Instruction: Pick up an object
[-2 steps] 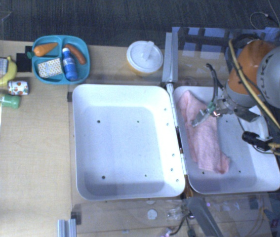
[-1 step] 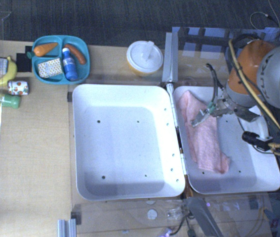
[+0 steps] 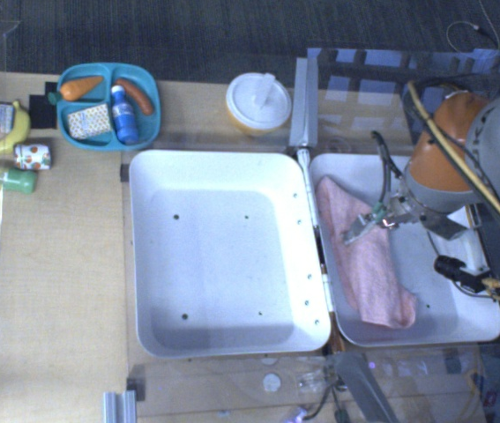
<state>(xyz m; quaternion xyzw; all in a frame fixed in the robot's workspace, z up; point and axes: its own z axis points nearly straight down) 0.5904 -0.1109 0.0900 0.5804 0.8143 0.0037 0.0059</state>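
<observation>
pink towel (image 3: 369, 258) lying lengthwise along the left side of the right bin (image 3: 461, 324), tool (image 3: 366, 226) low over its upper part, can't tell if open or shut, left bin (image 3: 219, 254) alongside, snack tray (image 3: 108, 106) up on the bench (image 3: 55, 280)

One camera sits fixed above my bench (image 3: 64, 263), looking down at a slant and from some way off. It takes in both bins, left (image 3: 223, 324) and right (image 3: 461, 320), whole. My arm (image 3: 488, 139) enters from its right side.
</observation>
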